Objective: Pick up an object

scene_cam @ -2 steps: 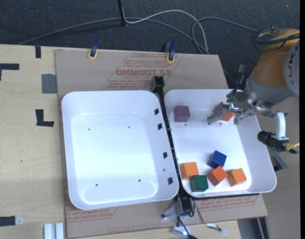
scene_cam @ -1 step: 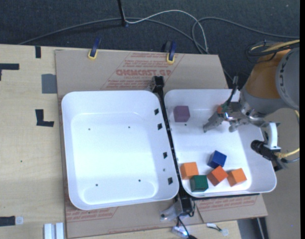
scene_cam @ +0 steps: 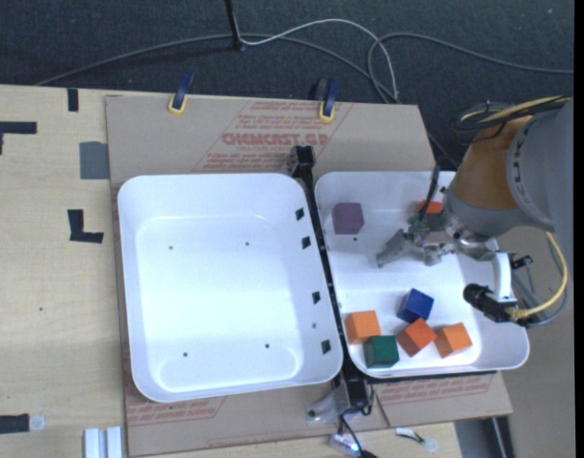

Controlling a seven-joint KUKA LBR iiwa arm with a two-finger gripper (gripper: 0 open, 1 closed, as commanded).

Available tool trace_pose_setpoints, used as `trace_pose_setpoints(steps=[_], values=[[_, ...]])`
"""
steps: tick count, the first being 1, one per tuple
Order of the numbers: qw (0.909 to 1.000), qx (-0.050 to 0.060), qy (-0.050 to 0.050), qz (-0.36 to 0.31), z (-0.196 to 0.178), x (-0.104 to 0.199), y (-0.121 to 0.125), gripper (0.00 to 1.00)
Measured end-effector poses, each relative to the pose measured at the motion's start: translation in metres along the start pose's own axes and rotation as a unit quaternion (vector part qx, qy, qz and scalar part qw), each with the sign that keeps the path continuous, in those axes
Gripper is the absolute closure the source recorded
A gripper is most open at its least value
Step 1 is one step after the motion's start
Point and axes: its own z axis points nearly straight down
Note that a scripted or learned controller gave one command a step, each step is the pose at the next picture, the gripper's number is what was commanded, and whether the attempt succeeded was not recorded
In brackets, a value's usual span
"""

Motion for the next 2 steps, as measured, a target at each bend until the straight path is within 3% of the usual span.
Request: trace_pose_setpoints(steps=[1,2], values=[[1.0000,-0.002,-0.001,0.000,-0.013,0.000,0.001,1.00],[1.0000,-0.004,-0.001,0.000,-0.075,0.002,0.005,1.00]])
